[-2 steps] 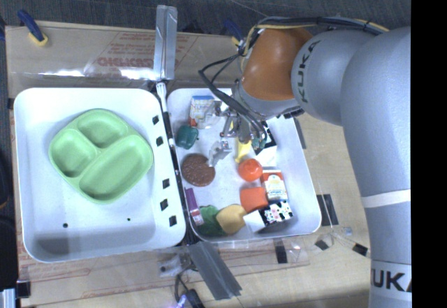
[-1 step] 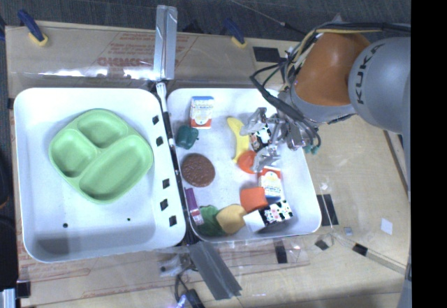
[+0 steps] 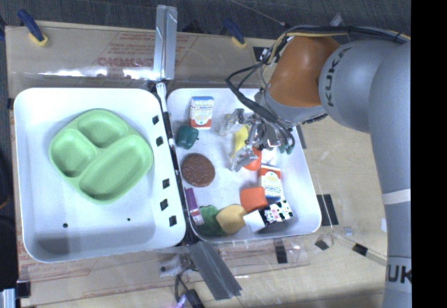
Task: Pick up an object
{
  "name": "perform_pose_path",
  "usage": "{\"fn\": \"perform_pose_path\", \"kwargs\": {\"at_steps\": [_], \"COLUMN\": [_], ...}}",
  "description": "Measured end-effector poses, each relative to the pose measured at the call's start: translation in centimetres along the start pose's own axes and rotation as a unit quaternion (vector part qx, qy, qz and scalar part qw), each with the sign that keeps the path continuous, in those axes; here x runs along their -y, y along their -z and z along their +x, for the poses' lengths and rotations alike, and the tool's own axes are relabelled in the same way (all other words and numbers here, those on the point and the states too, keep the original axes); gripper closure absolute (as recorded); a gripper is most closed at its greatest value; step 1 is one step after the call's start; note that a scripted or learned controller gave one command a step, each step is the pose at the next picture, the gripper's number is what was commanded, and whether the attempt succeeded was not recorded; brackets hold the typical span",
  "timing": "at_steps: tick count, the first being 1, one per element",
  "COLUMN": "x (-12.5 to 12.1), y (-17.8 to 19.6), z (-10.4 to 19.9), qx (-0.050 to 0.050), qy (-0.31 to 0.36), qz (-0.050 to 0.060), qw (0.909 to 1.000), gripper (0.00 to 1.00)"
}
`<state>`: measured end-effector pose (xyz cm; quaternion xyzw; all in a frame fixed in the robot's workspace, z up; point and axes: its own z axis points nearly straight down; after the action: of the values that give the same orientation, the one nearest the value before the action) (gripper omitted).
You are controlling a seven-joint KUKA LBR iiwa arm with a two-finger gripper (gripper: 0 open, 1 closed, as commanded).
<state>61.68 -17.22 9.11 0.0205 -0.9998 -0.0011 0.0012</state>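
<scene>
One tool [image 3: 253, 148] hangs low among toys in the right bin [image 3: 307, 191], grip state unclear; lifting comes next.

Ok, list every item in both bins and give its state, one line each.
Green three-compartment plastic plate: flat in left bin, nothing on it.
Small blue-and-white carton: lying in right bin, apart from the others.
Round brown disc: lying flat.
Orange block: resting near the front wall.
Black-and-white spotted box: tilted in front corner.
Hand: down among the right bin's items.

Two white bins [image 3: 28, 160], one green divided plate [image 3: 101, 153], two small cartons [image 3: 202, 112].
</scene>
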Motion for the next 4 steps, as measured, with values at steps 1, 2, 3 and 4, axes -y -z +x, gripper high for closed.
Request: {"fn": "perform_pose_path", "kwargs": {"at_steps": [1, 2, 3, 4], "x": [-0.1, -0.1, -0.2, -0.3], "y": [1.2, 1.2, 2.3, 2.3], "z": [-0.2, -0.2, -0.4, -0.4], "qx": [0.003, 0.003, 0.004, 0.004], "qy": [0.003, 0.003, 0.006, 0.006], "qz": [0.001, 0.001, 0.002, 0.002], "qw": [1.0, 1.0, 1.0, 1.0], "gripper": [1.0, 0.0, 1.0, 0.0]}}
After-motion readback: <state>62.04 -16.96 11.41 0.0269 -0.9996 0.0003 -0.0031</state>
